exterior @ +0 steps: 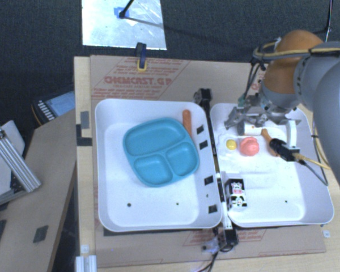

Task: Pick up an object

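My gripper [246, 119] hangs over the back of the right bin [306, 208], just above and behind a pink rounded object [249, 147]. A small yellow ball [231, 145] lies to the left of the pink one. An orange stick-shaped piece [266, 134] shows just right of the gripper, partly hidden by it. A small black-and-white cow-patterned toy [236, 193] lies near the right bin's front left corner. Nothing shows in the gripper's grasp.
The left bin [110, 208] holds a blue divided plate [160, 151], and a thin orange object [187, 121] rests at the plate's far right edge. The ridge between the bins [214, 163] runs just left of the yellow ball. The arm [323, 78] reaches in from the right.
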Robot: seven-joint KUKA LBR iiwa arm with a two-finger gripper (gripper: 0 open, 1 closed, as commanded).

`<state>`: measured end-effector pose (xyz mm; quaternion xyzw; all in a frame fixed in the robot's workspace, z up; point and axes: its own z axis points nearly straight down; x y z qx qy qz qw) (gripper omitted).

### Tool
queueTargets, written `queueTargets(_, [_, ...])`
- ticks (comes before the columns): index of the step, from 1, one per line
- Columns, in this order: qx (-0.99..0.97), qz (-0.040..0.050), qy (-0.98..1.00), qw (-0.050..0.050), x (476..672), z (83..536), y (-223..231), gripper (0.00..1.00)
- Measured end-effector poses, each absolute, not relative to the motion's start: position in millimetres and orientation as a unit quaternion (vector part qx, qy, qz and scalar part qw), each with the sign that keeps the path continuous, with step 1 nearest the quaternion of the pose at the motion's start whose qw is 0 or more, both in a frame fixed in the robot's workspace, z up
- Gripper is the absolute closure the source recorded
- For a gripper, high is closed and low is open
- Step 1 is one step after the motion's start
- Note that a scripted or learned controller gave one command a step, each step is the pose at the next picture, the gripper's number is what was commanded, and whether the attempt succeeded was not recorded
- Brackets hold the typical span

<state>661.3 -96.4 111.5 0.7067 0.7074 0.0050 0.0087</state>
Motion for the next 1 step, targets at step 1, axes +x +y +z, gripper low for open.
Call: queueTargets(1, [0.706,0.0058,0.708,0.013,663.4,123.4,-98.1,1.00])
